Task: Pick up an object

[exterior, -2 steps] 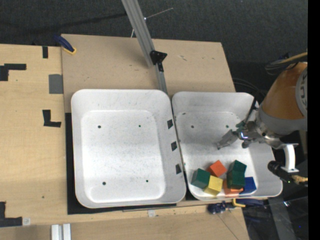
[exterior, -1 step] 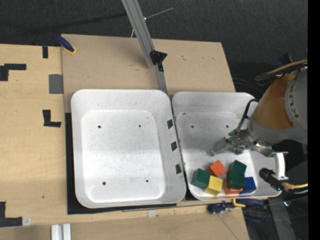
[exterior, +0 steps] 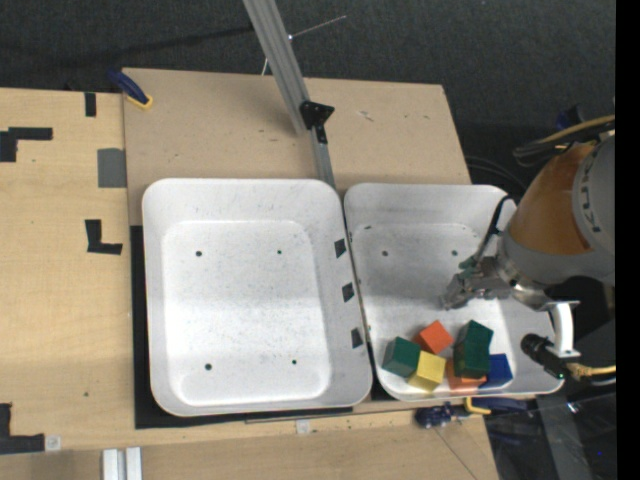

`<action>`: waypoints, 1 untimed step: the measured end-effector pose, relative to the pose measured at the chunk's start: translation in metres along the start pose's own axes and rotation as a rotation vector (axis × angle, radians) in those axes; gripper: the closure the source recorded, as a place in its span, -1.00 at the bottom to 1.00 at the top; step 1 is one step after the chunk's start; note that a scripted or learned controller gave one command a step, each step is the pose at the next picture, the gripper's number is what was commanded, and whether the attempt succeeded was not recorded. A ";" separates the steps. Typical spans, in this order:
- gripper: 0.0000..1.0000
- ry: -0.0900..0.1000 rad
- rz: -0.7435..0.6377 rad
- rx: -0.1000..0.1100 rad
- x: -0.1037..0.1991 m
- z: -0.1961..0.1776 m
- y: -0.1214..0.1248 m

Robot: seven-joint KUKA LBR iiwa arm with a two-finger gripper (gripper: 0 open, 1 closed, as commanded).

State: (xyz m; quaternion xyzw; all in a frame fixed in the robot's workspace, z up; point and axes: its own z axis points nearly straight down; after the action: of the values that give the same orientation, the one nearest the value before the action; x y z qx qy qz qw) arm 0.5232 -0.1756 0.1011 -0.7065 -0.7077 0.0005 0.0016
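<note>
Light wooden bench (exterior: 250, 118) over dark floor, black tape marks on its left part. Two shallow white plastic bins side by side on it: left bin (exterior: 160, 268) and right bin (exterior: 420, 218), rims touching at the middle. One slanted grey metal pole (exterior: 285, 58) runs from the top edge down to the gap between the bins.

My arm comes in from the right, orange band (exterior: 545, 213) above the wrist. My jaws (exterior: 465, 288) sit over the right bin, right of its centre, just above the cluster of blocks. Can't tell whether the jaws are apart or together; the tips are too small and blurred. Nothing visibly between them.

All blocks are in the near-right corner of the right bin, bunched and touching. Count as far as I can resolve:
- 2 dark green blocks: green cube (exterior: 402, 356) at the left of the cluster, taller green block (exterior: 475, 346) at the right
- 1 orange cube (exterior: 435, 336) between them, toward the top
- 1 yellow cube (exterior: 430, 369) at the front, touching the green cube
- 1 blue block (exterior: 498, 370) at the far right, against the bin wall
- 1 more orange-red piece (exterior: 460, 378) low under the taller green block, mostly hidden

So 6 visible pieces; others could be hidden underneath.
</note>
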 end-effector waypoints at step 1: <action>1.00 -0.003 0.001 -0.006 -0.010 -0.049 0.003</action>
State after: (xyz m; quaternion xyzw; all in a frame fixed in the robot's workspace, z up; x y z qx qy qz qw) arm 0.5265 -0.1853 0.1504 -0.7070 -0.7072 -0.0006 -0.0016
